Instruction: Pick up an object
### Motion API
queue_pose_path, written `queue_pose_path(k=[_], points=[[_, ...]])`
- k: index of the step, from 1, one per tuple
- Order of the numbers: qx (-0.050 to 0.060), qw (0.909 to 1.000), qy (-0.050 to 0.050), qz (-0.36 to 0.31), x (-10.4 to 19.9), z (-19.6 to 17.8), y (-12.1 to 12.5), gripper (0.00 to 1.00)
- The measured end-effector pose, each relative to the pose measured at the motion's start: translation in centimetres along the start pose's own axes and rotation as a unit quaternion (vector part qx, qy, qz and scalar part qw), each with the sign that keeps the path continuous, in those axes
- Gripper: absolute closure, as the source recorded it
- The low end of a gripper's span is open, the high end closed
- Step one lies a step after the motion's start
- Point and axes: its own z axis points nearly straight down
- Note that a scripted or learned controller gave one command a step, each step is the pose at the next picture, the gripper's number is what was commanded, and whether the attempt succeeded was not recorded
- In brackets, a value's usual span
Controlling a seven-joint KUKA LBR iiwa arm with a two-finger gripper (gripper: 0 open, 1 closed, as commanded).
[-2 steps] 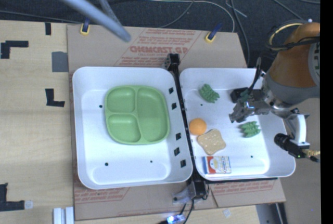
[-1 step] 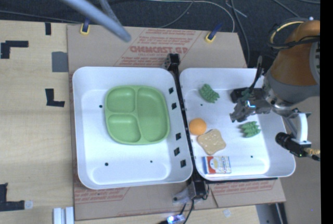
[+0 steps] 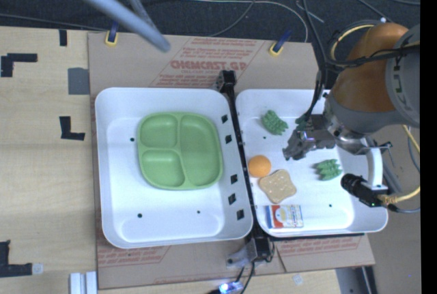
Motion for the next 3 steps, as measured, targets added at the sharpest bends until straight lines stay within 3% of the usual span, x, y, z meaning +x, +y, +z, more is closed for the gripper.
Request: queue_pose_path(k=[1, 3], points=[[0.0, 1.0, 0.0, -0.001, 6.3, 0.0, -0.2, 1.0], [0.001, 1.0, 0.0, 0.0, 15.7, -0.3, -1.0, 1.0]])
